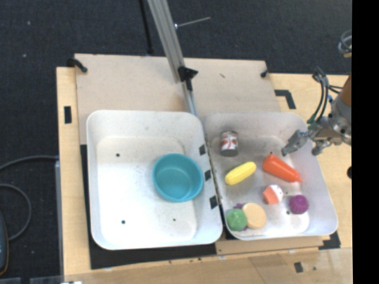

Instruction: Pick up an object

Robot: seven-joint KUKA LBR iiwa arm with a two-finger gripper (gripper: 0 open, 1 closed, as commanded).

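Note:
My gripper (303, 148) hangs over the right bin's (320, 176) far right part, open, with nothing between its spread fingers. An orange carrot-shaped toy (280, 168) lies just below and left of it, apart from the fingers. Further left in the same bin lie a yellow oblong toy (240, 173) and a small red-and-silver can (229, 142). Along the near side sit a white-and-orange piece (272, 194), a purple ball (298, 203), a tan disc (256, 215) and a green ball (237, 219).
A blue bowl (177, 177) stands in the left bin (112, 158), near its right wall. A slanted metal post (169, 34) rises behind the bins. Cables hang by the arm at the right edge.

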